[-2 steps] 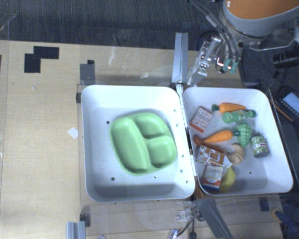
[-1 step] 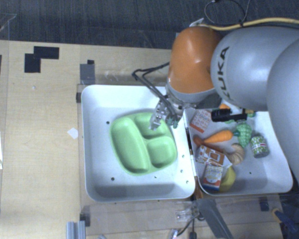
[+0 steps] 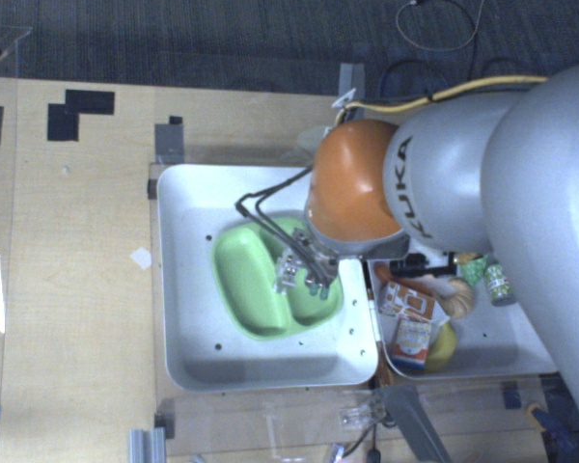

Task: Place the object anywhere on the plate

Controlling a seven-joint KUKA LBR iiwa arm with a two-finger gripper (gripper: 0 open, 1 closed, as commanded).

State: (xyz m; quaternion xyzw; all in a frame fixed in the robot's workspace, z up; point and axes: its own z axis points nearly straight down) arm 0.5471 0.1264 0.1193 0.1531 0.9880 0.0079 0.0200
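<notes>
A light green plate (image 3: pixel 251 283) lies in the left white bin (image 3: pixel 188 258), slightly right of the bin's middle. My gripper (image 3: pixel 304 273) hangs low over the plate's right half, below the orange wrist band (image 3: pixel 352 181). Its metal parts cover the middle of the plate. I see no object between them from this angle. The big grey arm hides the bin's upper right corner.
The right bin (image 3: pixel 482 355) holds several items: an orange-and-white packet (image 3: pixel 405 302), a yellow banana-like piece (image 3: pixel 444 347), a green bottle (image 3: pixel 487 278) and a tan piece (image 3: pixel 456 297). A black cable (image 3: pixel 261 210) loops from the wrist over the left bin.
</notes>
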